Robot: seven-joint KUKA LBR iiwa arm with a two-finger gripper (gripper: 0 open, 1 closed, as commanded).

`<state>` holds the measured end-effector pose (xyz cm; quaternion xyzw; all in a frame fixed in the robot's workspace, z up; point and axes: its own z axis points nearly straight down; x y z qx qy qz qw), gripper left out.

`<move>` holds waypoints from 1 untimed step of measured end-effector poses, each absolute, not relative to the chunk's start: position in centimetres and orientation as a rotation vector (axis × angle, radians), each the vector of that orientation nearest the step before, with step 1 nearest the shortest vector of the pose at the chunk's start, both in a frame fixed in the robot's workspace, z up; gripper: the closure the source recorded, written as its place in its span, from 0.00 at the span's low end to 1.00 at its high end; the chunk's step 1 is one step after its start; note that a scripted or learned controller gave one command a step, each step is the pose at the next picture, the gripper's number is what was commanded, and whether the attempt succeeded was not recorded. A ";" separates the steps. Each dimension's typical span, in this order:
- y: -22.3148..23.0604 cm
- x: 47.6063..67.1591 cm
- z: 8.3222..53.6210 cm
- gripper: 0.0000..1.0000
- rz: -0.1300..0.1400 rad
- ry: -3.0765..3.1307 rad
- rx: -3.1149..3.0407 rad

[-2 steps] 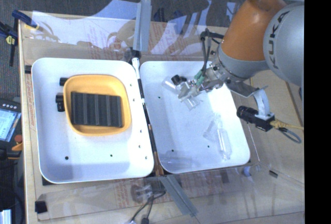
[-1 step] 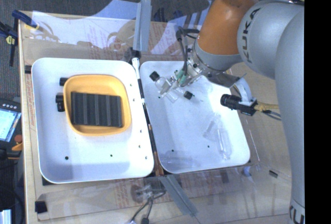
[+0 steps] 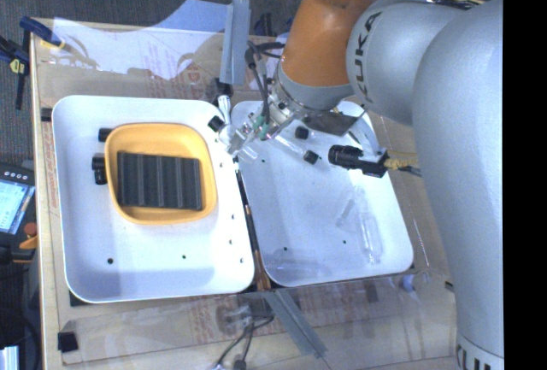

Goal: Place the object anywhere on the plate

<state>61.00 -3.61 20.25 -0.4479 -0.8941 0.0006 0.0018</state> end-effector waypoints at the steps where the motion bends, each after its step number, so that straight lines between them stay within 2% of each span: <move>1: -3.6 61.0 20.3 0.00 0.002 -2.806 -1.406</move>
